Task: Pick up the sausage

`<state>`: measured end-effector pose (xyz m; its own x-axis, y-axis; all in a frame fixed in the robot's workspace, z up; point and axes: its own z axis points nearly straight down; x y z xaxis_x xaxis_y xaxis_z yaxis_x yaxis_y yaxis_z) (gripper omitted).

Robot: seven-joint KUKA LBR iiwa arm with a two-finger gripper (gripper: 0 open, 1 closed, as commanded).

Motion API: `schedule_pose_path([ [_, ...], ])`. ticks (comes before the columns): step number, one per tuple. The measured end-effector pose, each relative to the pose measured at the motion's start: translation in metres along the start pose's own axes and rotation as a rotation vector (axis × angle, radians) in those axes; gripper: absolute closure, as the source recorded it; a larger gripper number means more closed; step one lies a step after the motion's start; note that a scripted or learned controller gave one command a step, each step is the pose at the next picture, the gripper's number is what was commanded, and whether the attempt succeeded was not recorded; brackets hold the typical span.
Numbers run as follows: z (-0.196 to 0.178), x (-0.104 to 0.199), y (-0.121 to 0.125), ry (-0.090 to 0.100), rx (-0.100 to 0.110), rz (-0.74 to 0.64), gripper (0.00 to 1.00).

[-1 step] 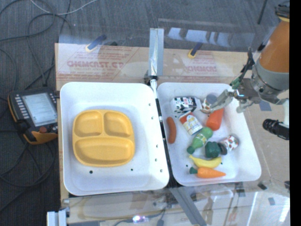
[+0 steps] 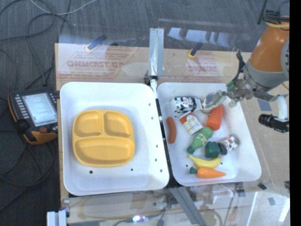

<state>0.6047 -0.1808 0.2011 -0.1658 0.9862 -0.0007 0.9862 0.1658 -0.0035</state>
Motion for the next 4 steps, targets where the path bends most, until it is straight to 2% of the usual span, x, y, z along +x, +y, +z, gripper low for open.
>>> schedule_pose_path([
  [1, 0.094, -0.024, 0.023, -0.002, -0.009, -0.162, 0.0],
  [2, 0.028, 0.06, 0.022, 0.001, -0.003, -0.393, 0.0],
  [3, -0.012, 0.045, 0.02, 0.001, -0.003, -0.279, 0.0],
  [4, -0.072, 0.102, 0.034, -0.001, -0.004, -0.487, 0.0],
])
